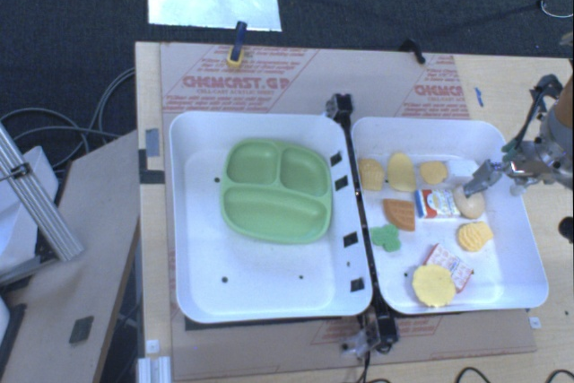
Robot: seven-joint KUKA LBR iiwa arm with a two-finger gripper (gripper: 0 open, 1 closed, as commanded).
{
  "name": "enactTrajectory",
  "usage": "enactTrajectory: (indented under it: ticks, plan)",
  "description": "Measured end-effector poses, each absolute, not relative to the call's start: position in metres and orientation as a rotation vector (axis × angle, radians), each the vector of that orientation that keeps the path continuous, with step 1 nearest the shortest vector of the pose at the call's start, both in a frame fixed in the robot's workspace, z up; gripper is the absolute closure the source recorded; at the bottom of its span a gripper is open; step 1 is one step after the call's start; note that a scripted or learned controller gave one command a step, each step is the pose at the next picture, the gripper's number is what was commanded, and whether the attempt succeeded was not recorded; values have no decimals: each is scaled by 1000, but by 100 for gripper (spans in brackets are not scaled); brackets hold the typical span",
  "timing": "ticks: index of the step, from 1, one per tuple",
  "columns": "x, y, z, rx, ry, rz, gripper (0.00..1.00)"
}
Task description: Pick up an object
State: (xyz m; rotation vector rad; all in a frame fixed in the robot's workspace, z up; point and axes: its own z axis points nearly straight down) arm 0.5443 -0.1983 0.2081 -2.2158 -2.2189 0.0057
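The right bin (511,139) holds several toy food pieces. Three yellow pieces (401,172) lie in a row near its back. An orange wedge (401,213), a white and red packet (437,203) and a beige round piece (469,204) lie mid-bin. Nearer the front are a small green piece (386,237), a ridged yellow piece (474,236), a second packet (451,265) and a yellow disc (433,285). My gripper (480,181) reaches in from the right and hangs just above and behind the beige piece. Nothing visibly hangs from it.
The left bin (193,193) carries a green divided plate (273,191). A black clipped divider (352,202) runs between the bins. Cardboard (269,76) lies under both bins. A metal rail (31,193) stands at the far left.
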Motion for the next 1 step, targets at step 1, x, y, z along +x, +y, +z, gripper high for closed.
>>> enactTrajectory:
  ticks: [1]
  plan:
    - [546, -198, 212, -2218, -2226, 0, 0]
